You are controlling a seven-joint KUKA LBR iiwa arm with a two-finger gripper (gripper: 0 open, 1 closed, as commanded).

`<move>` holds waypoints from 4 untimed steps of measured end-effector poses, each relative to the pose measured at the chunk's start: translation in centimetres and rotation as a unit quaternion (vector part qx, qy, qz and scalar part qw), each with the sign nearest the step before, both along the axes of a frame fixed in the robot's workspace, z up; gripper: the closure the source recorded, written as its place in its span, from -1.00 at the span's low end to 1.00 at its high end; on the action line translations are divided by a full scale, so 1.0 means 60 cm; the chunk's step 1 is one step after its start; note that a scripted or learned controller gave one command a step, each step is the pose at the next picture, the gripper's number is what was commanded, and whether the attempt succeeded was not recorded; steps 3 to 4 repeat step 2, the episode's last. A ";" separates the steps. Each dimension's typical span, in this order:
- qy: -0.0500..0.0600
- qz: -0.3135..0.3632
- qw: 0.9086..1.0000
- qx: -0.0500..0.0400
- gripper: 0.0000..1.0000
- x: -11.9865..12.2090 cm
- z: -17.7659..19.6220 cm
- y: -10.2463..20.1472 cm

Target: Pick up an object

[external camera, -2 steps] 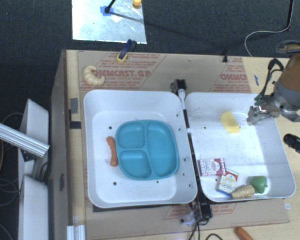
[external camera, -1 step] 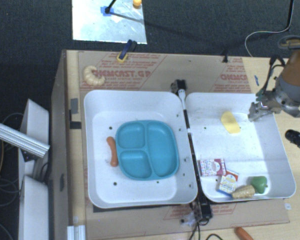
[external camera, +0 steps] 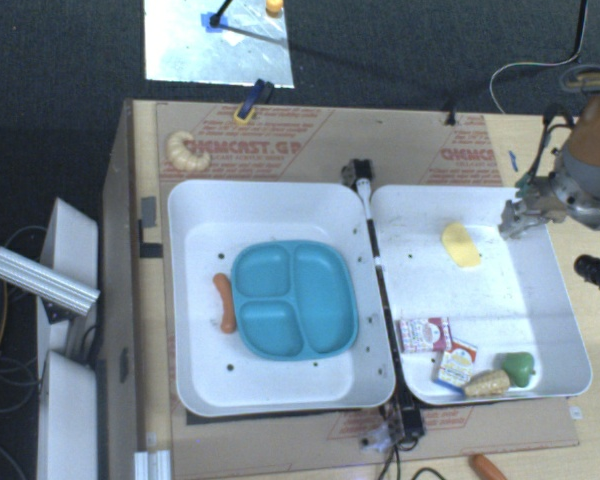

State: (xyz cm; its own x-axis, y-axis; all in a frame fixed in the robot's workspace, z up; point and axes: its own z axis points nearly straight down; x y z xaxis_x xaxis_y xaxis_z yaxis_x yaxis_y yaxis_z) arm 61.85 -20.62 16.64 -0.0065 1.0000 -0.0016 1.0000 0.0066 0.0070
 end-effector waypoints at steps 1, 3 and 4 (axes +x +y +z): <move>-0.002 0.002 1.000 0.000 1.00 0.002 0.018 0.000; -0.004 0.003 1.000 -0.001 1.00 0.004 0.037 0.000; -0.004 0.003 1.000 -0.001 1.00 0.004 0.037 0.000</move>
